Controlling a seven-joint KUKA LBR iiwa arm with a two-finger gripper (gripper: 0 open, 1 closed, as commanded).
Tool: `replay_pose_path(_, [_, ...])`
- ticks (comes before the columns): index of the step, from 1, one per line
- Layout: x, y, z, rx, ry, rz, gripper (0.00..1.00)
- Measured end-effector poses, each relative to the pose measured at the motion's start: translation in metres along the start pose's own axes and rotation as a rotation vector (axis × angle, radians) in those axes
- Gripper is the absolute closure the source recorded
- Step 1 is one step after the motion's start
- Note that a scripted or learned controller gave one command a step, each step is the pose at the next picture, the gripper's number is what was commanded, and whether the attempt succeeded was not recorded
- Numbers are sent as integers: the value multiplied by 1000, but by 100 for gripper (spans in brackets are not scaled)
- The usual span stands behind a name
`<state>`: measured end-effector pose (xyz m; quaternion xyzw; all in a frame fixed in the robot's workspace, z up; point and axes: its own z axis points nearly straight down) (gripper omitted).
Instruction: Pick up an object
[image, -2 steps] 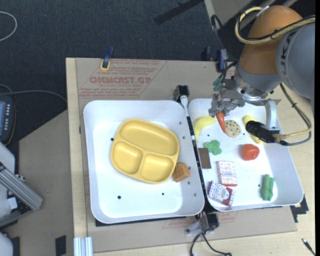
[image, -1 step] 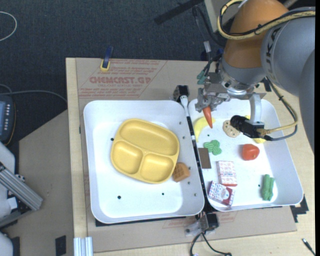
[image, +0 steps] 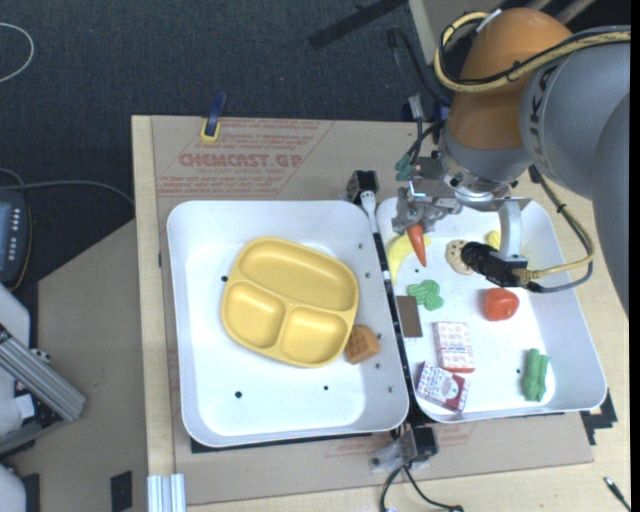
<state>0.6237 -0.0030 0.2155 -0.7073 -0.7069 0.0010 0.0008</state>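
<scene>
My gripper hangs over the far left corner of the right bin. Directly under it are an orange carrot, pointing tip down, and a yellow banana; whether the gripper touches either I cannot tell. Lying in the same bin are a green leafy piece, a brown bar, a red tomato, a green pickle, a round cookie and two red-and-white packets.
The left bin holds a yellow divided plate with a brown pastry-like piece beside it. The bulky grey arm with its orange band covers the right bin's far side. A black fitting with a cable hangs near the cookie.
</scene>
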Motion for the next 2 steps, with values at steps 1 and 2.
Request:
replay_pose_path(1, [6,4,-3,-4,0,-1,100])
replay_pose_path(2, [11,-5,-3,-1,1,-1,100])
